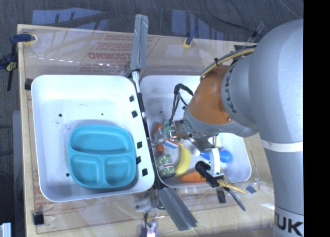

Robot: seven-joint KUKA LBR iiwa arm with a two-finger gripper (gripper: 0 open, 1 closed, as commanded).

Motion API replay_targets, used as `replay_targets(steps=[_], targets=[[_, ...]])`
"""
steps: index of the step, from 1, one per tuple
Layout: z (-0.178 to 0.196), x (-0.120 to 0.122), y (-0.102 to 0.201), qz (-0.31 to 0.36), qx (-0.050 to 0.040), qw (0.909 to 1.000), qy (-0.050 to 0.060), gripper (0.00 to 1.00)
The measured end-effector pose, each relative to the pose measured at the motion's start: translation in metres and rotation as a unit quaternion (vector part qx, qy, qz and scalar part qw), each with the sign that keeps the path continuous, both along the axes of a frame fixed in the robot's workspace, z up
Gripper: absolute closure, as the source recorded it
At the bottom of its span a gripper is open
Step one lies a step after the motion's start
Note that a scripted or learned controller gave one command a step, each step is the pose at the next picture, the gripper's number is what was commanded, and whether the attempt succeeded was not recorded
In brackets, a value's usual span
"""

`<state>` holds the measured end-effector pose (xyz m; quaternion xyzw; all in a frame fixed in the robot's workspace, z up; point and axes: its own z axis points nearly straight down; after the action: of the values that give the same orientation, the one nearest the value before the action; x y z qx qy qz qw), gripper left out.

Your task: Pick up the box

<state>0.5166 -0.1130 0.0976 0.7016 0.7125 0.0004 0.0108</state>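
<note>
Tray (102, 156) in left bin (46, 94)

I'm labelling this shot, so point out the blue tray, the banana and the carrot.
blue tray (103, 157): camera view, centre divider.
banana (183, 161): camera view, middle of peel.
carrot (190, 177): camera view, middle of its length.

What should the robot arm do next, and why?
Probably lift a bit and look again. The gripper sits low in the right bin among crowded items, a banana and a small can, and no box is seen between its fingers.
</note>
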Motion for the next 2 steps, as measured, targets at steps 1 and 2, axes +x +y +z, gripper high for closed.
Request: replay_targets(steps=[1, 2], targets=[[-0.005, 0.001, -0.008, -0.025, 0.0068, 0.9996, 0.007, 0.0], [-0.005, 0.056, -0.017, -0.024, 0.008, 0.9997, 0.008, 0.0]])
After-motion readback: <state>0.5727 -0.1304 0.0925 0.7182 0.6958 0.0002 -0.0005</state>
